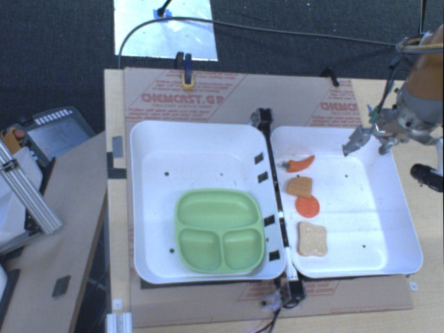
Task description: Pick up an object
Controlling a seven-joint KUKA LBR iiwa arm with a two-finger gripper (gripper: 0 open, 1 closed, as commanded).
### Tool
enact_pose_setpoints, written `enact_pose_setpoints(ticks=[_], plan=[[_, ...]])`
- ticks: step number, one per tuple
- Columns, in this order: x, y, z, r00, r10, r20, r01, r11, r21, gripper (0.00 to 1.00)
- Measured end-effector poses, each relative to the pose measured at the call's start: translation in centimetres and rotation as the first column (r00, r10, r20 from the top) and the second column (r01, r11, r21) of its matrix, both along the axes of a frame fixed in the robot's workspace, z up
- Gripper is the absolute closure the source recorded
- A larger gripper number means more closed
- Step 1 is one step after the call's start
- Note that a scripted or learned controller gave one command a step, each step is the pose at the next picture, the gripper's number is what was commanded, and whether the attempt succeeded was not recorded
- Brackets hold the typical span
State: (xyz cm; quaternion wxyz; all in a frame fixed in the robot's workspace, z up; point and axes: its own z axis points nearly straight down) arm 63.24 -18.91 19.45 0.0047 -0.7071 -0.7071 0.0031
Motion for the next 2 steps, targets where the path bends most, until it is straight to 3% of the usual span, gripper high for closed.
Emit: enact_pose_setpoints(ticks=[1, 2], plan=[[0.3, 0.1, 0.8, 1.0, 0.003, 0.012, -0.003, 1.0, -0.003, 0.0], [-0.5, -0.4, -4.9, 1.0, 0.001, 0.009, -0.001, 1.0, -0.002, 0.0]])
